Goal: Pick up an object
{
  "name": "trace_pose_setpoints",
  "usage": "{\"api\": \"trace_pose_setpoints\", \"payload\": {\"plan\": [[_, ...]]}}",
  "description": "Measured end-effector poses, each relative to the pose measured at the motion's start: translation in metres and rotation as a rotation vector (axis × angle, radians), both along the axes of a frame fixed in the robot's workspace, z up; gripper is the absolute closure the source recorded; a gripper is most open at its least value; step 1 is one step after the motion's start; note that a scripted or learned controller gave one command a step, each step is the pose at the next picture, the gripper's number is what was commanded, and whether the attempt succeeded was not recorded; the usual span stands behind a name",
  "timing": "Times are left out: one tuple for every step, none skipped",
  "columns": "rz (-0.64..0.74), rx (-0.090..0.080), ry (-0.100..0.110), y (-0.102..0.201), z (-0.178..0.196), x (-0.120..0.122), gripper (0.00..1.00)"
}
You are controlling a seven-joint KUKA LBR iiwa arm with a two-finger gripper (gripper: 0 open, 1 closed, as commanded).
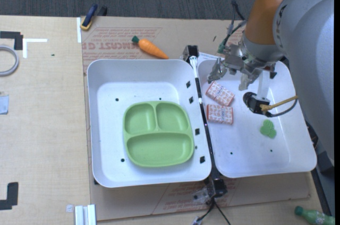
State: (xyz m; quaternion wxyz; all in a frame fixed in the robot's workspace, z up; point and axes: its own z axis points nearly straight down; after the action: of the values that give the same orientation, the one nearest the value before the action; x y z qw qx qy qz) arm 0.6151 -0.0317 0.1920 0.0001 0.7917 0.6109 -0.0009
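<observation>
Camera view shows the gripper (229, 72), fingers spread wide and holding nothing, poised near the right bin's (287, 160) far-left corner above a wafer block (220, 93), seemingly for picking.

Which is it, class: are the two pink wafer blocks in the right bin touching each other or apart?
Apart. The camera view shows a strip of white bin floor between the upper wafer block and the lower wafer block.
</observation>
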Motion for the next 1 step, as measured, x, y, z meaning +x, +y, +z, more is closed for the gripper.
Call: {"api": "trace_pose_setpoints", "payload": {"plan": [[0.161, 0.001, 0.001, 0.0272, -0.0001, -0.0490, 0.00]]}}
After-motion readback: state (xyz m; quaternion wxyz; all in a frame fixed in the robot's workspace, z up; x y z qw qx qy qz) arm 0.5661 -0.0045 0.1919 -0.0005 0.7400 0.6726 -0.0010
